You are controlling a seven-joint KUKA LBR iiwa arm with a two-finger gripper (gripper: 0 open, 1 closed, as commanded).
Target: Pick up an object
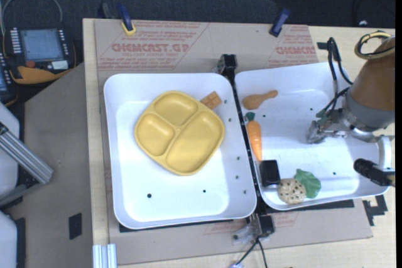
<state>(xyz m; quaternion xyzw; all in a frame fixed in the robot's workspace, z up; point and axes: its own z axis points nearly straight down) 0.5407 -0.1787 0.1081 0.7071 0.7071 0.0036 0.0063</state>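
End effector (320, 130): nothing held; you cannot tell its opening.
Carrot (254, 139): well apart from it; rigid, smooth; grip mid-body, across.

The arm (375, 88) reached in from the right edge of the right bin (295, 81), its orange band above a grey wrist. The gripper (316, 134) hung low over the bin's middle, pointing toward the left.
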